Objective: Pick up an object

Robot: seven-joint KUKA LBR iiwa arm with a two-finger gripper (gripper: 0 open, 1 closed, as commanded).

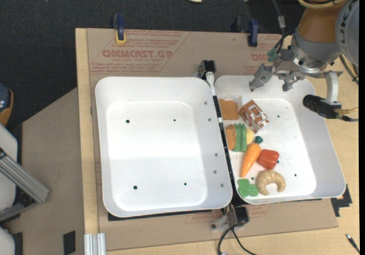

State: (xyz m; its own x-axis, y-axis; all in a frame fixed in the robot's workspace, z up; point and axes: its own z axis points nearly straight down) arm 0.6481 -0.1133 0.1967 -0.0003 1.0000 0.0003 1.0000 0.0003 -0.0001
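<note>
Gripper [275,80] hung over the far edge of the right bin [319,151], fingers [259,79] spread apart and grasping nothing. Objects lay clustered along that bin's left side: a brown patterned block [253,115] and an orange slab [228,109] toward the far end, a carrot [250,158] and a red piece [268,158] midway, a croissant [271,181] near the front edge. Left bin [114,134] sat alongside on the surface [91,54].

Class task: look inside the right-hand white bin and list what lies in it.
In the right bin: a carrot, red pepper, croissant, brown patterned block, orange slab and green pieces. Anything under them is covered.
</note>
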